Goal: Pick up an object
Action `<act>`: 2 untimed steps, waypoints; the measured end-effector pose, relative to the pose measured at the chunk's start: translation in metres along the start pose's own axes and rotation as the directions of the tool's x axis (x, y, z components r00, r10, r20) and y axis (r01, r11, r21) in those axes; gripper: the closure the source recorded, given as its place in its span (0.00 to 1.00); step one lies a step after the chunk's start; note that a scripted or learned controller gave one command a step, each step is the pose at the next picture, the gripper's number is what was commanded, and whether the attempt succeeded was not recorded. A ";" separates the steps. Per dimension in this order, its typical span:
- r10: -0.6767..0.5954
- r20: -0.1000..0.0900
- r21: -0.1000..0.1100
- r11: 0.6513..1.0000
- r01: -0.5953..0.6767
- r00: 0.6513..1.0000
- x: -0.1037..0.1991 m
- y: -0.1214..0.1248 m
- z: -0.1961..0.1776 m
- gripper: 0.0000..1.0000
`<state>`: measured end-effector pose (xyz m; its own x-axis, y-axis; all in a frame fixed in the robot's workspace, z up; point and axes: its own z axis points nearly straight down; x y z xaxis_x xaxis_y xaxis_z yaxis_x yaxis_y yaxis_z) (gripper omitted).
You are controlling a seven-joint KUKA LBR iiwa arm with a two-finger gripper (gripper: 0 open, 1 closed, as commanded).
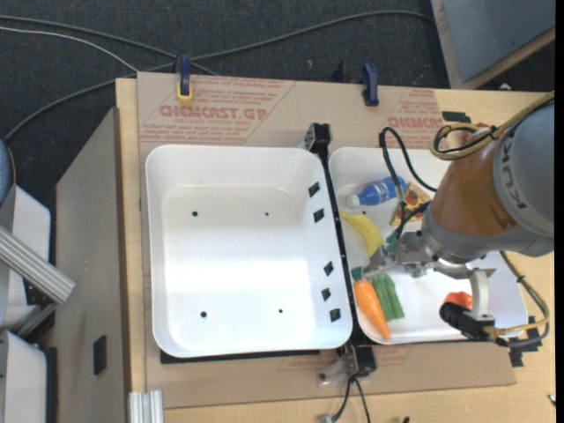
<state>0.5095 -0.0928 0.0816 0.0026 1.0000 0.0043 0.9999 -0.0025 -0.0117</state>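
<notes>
On the left of the desk (132, 236) sits the left bin (238, 245), its white floor bare apart from a few small dark holes. A black divider strip (328, 227) runs between it and the right bin (401, 331), where all the objects lie.

Just past the divider, near the bin's left wall, a yellow banana-like piece (366, 230) lies curved. Below it are a green piece (388, 296) and an orange carrot (371, 310) side by side, both with long axes running from upper left to lower right, the carrot closest to the divider. A blue and white bottle (377, 192) lies farther up, its length roughly across the bin.

The end effector (398, 258) hangs over the middle of the right bin, under the arm's orange band (467, 196). Whether it is released or clenched I cannot tell; the wrist hides its tip. Nothing is visibly held.

The nearest candidates appear to be the green piece and carrot, lying just below and slightly left of the end effector, with the banana just up and left. A grasp would likely need to close across the carrot's narrow width.
</notes>
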 end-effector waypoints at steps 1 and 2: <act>-0.007 0.006 -0.021 1.000 0.007 1.000 -0.005 0.102 -0.006 0.00; -0.005 0.004 -0.014 1.000 0.005 1.000 -0.005 0.098 -0.016 1.00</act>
<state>0.6074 -0.0985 0.0962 -0.0020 1.0000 0.0000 1.0000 0.0020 0.0020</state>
